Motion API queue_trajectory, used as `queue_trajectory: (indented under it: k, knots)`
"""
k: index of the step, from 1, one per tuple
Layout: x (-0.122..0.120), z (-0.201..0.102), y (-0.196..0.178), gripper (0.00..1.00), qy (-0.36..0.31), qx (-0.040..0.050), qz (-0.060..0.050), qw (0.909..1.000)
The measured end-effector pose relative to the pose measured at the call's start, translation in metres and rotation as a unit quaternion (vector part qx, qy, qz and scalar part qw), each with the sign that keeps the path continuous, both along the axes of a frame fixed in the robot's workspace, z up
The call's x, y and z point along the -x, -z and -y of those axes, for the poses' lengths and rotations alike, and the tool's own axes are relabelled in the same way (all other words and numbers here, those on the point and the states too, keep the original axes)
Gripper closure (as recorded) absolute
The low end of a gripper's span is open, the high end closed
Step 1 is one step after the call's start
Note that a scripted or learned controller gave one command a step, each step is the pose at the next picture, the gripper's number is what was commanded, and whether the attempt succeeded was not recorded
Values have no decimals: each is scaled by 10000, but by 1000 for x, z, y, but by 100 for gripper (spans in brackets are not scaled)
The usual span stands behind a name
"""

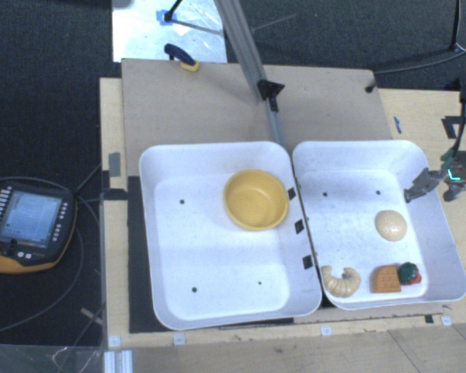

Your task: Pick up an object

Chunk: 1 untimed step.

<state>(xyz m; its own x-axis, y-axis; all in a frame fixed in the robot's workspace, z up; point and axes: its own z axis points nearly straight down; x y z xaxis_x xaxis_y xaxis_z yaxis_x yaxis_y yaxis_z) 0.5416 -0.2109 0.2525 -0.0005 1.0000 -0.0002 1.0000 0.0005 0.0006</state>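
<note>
Robotics lab test cell. Evidence: plain board bench (241, 107) set on dark carpet-like flooring, two shallow white bins, left bin (167, 286) and right bin (443, 263), butted side by side and held by black brackets at the seam. Robot teach pendant (23, 224) with lit screen and cable lies on the floor left of the bench. Slanted metal pole (245, 41) rises from the bench's far side. Cables trail at upper right.

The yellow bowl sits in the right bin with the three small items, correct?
Not quite. In the camera view the yellow bowl sits alone in the left bin; the three small items lie in the right bin.
</note>
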Motion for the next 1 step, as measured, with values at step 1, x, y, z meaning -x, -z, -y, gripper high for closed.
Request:
queue_trajectory:
  k: [1]
  knots:
    - [0, 0, 0, 0, 0, 1, 2, 10000]
